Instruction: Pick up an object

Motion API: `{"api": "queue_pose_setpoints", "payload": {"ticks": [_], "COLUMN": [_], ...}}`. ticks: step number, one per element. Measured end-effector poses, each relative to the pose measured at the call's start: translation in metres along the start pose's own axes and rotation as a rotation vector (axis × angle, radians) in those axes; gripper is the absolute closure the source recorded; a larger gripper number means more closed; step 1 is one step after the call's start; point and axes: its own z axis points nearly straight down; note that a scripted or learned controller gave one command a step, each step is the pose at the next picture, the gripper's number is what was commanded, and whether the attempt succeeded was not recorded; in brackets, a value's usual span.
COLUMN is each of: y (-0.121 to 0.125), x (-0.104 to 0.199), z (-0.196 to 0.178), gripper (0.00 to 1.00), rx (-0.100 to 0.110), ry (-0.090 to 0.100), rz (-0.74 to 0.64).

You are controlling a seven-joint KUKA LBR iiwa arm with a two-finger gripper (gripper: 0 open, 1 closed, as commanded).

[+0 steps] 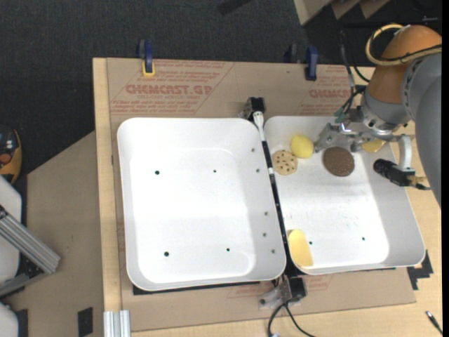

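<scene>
Grey and orange, the arm reaches in over the far end of the right-hand bin, and its tool hangs low above the bin's far part. How wide the tool stands cannot be told from this slant, and nothing can be seen in its hold.

Just below the tool, toward the near side, lies a dark brown round disc, flat on the bin floor; whether the tool touches it cannot be told. Left of the tool sits a small yellow lemon-like object, and just beyond that, further left and slightly nearer, a tan cookie with dark chips rests beside the bin's left wall. A bit of yellow peeks out on the tool's right, partly covered by the arm. Well apart from the tool, at the near left corner of the same bin, a pale yellow curved piece leans against the wall.

Further left of the tool, the left-hand bin lies side by side with the first. Both sit on a brown board-covered surface with red lettering, held by two blue clamps at the far edge.
</scene>
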Motion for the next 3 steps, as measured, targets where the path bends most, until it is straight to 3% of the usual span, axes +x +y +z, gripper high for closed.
{"api": "queue_pose_setpoints", "payload": {"ticks": [1,2,3], "y": [-0.029,-0.060,-0.025], "x": [0.127,0.092,0.083], "z": [-0.152,-0.100,-0.005], "gripper": [0.00,0.00,0.00], "rx": [-0.012,0.006,0.001], "ry": [0.007,0.005,0.004], "rz": [-0.012,0.002,-0.002]}}
